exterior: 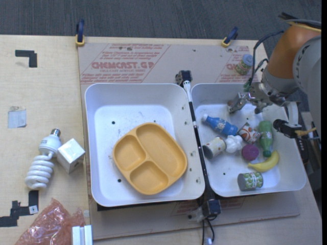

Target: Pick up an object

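Dark grey carpet [153,6] runs along the top, and below it lies a pale wooden bench [36,101]. At its left rest a white spiral light bulb [42,162], a small white cube [71,154] touching it, and crinkled pinkish plastic wrap [51,223] at the lower edge. A brown protective sheet [127,60] under the bins carries red print reading "CHEMCAST", partly legible, with smaller lines too fine to read; two blue clamps [80,32] pin its top edge.

Inside the left bin [97,137] lies a yellow-orange divided plate [149,158] with three compartments. The right bin [286,182] holds the pickable objects: a blue bottle [219,124] with a white cap lying tilted, a beige cup-like piece [214,147], a white figure [234,144], a magenta ball [250,152], a green bottle [265,136], a yellow banana [265,162], and a green can [250,180] whose label is unreadable.

Over that bin's upper right area hangs the gripper [244,102], above the objects; whether it is apart or together, I cannot tell.
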You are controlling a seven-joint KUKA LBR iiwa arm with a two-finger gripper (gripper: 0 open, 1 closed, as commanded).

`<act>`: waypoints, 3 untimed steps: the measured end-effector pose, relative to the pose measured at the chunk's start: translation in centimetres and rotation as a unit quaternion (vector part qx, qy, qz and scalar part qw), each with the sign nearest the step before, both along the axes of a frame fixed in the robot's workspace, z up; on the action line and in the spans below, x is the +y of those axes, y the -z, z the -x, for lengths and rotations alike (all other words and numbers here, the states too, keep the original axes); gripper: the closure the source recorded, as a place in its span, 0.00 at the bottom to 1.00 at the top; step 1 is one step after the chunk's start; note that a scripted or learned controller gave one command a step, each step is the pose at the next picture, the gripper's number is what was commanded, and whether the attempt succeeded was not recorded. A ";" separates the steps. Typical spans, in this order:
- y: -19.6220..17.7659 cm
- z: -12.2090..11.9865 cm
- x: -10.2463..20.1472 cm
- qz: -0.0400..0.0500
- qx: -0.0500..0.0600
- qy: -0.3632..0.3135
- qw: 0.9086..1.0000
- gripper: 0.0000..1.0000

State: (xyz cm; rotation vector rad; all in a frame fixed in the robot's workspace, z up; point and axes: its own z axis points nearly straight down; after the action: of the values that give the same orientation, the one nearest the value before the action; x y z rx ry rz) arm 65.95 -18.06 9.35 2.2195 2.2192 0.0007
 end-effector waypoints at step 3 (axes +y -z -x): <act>-1.0 -0.2 -3.7 -0.003 -0.001 -0.004 1.000 0.00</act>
State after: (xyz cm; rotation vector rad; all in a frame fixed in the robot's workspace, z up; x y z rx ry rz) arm 66.13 -21.77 10.39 2.2136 2.2292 0.0084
